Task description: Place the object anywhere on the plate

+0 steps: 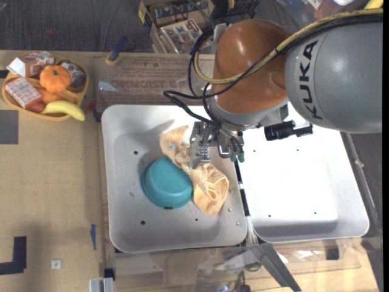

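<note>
White plastic formed the left bin (121, 224), seen nearest at its front rim, with the right bin (304, 187) lying just beside it. Within the left bin a teal plate (167, 184), more bowl-like in its depth, was seen resting toward the front, and a yellow cloth (206, 184) was found crumpled against its right edge and running back behind it. The cloth was judged to be the object to be placed; it lay touching the plate's rim but was not yet on the plate.

Directly above the cloth's middle the gripper (203, 148) was positioned, hung from the grey arm (340, 66) with its orange band (249, 66). Whether the fingers were spread or closed could not be told, since they were blurred against the folds, and no cloth could be made out between them.

Several failures were considered possible. Only a single fold might be pinched, so that the cloth would slip free on lifting. A trailing corner might drag the light plate sideways, or the cloth might be dropped half over the rim.

Farther back, on the bench, a basket of toy food (42, 90) was noted, well apart from the work.
</note>
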Tool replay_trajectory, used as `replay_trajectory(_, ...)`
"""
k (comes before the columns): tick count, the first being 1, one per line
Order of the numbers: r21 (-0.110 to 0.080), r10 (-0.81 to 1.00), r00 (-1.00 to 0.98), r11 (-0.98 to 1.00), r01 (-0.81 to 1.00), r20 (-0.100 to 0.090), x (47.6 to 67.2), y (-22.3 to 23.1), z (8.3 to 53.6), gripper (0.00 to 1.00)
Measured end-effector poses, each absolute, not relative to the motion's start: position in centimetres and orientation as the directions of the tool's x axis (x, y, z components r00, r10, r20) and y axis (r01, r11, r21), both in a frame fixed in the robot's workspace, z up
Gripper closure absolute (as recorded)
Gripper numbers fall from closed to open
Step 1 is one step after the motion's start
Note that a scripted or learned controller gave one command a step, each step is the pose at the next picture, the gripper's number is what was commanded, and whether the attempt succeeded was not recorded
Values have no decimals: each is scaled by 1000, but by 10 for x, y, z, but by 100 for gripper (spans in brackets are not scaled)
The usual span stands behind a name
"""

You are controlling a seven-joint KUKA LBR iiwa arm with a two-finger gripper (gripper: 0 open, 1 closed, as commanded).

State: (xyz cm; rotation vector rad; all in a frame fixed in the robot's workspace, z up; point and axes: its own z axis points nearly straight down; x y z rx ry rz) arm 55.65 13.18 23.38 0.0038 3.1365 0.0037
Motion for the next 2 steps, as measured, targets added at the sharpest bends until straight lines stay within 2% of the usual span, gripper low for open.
replay_trajectory(1,2,-2,-1000,1000,-2,-2,546,181,225,100)
replay_trajectory(2,2,-1,-1000,1000,-1,-2,546,181,225,0)
